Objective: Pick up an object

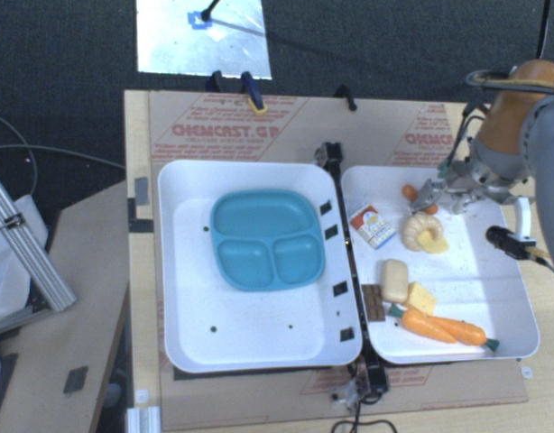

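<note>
arm (530,124): grey links | orange band | metal end effector (437,194)

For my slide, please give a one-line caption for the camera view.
Gripper over the right white bin of toy food, beside a cream croissant-shaped toy; left white bin holds a blue divided plastic tray.

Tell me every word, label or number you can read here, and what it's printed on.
"CHEMCAST GP": red print on the brown protective sheet behind the left bin; it repeats, partly cut off, behind the right bin.
Small red, white and blue packet in the right bin: printing too small to read.
</note>
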`<state>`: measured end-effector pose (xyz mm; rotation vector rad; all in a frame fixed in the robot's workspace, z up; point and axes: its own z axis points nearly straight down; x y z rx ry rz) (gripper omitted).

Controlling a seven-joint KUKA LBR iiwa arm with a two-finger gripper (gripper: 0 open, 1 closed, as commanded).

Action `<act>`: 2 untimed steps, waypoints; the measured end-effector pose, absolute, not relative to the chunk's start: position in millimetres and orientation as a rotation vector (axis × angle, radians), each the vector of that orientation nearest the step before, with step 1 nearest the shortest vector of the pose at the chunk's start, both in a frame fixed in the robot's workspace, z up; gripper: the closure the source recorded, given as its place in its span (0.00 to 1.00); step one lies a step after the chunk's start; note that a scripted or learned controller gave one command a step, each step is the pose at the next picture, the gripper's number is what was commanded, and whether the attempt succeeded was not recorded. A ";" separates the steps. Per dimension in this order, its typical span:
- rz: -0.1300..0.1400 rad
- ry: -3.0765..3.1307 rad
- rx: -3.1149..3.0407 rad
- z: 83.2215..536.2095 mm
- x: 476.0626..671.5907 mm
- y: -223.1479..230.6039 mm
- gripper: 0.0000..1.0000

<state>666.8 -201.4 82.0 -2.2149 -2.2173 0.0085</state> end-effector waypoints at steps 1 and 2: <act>0.006 -2.226 -2.212 82.0 667.9 -174.4 0.00; 0.004 -2.229 -2.210 82.3 668.3 -128.5 0.00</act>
